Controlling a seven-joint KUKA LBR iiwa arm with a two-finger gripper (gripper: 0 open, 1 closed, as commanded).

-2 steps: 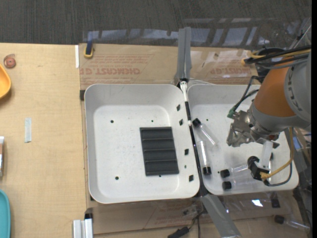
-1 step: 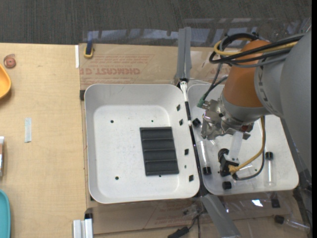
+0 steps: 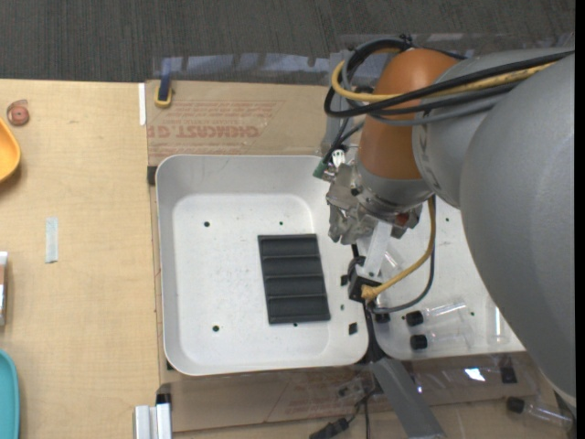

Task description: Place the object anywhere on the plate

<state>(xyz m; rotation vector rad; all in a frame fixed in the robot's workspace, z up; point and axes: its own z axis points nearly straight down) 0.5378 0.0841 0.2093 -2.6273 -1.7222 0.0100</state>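
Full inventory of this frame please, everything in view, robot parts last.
ribbed slab: 1, black, flat in middle of left bin
left bin: 1, white, centre of view
right bin: 1, white, largely under the arm
small pieces: 2, black, right bin's lower part, too small to identify
cardboard sheet: 1, brown, under both bins
bench top: 1, tan wood, left
curved thing: 1, orange, cut off at left edge
disc: 1, reddish, bench's far left
arm: 1, grey with orange band, from right
gripper: 1, metal, above the seam between bins
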